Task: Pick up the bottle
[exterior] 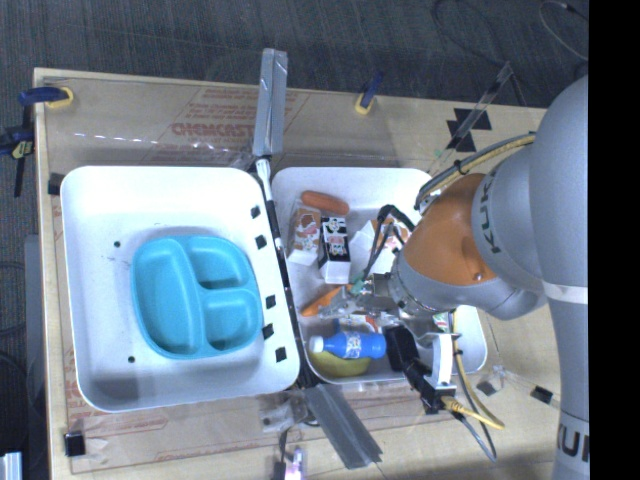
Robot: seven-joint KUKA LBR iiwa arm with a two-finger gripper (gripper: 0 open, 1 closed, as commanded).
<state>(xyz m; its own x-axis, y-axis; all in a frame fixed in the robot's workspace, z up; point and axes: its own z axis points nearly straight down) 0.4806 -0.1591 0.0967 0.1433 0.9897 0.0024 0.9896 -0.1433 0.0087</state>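
Note:
The bottle (350, 346) is small and clear with a white cap and a blue label. It lies on its side near the front edge of the right bin (400, 180), its cap pointing left, resting against a yellow banana (344, 366). My gripper (366, 306) reaches down into this bin from the right, under the orange wrist band (450, 258). Its tip is just behind the bottle, close above it. Nothing shows as lifted from the bin floor.
Behind the gripper the right bin holds a sausage (324, 201), two small cartons (322, 238) and an orange carrot (326, 298). The left bin (90, 268) holds a blue divided tray (195, 294). Cables (450, 393) hang from the wrist over the bin's front right corner.

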